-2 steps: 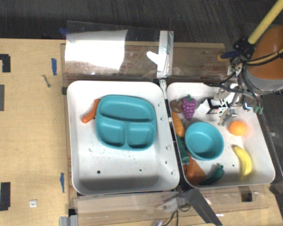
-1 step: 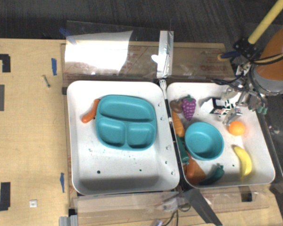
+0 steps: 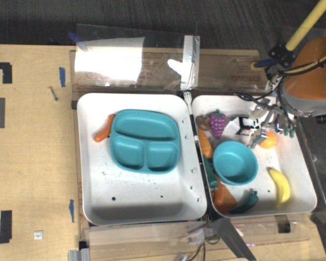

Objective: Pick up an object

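Observation:
My gripper (image 3: 257, 136) hangs low over the back of the right bin (image 3: 305, 165), reaching in from the upper right. A small orange fruit (image 3: 268, 141) lies just to its right, touching or nearly touching it. Just in front of and to the left of the gripper stands a teal bowl (image 3: 235, 162). Purple grapes (image 3: 218, 124) lie to the gripper's left, and a yellow banana (image 3: 281, 185) rests near the bin's front right. I cannot make out anything held in the gripper.
A carrot (image 3: 205, 144) lies along the right bin's left wall; an orange piece (image 3: 224, 197) and a dark green item (image 3: 248, 200) sit at its front. The left bin (image 3: 92, 189) holds a teal divided plate (image 3: 144, 140) and an orange sausage-like toy (image 3: 104, 129).

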You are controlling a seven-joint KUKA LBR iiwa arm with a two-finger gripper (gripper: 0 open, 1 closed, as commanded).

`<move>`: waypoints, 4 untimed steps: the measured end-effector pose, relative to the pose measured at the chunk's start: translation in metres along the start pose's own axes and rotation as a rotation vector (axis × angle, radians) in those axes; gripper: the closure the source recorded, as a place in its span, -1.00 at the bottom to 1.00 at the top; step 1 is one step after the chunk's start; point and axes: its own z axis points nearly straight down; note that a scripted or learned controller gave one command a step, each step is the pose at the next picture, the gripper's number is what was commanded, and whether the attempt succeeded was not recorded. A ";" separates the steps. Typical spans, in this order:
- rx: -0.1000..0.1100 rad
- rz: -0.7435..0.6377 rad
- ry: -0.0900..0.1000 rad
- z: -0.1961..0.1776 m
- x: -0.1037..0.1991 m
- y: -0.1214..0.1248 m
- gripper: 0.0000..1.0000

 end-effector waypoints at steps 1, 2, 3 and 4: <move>-0.007 0.096 0.012 0.002 -0.005 0.000 -1.00; -0.008 0.200 0.002 0.000 0.004 0.001 -1.00; -0.009 0.289 0.006 0.001 0.002 -0.013 -1.00; -0.007 0.305 0.009 0.002 -0.007 -0.035 -1.00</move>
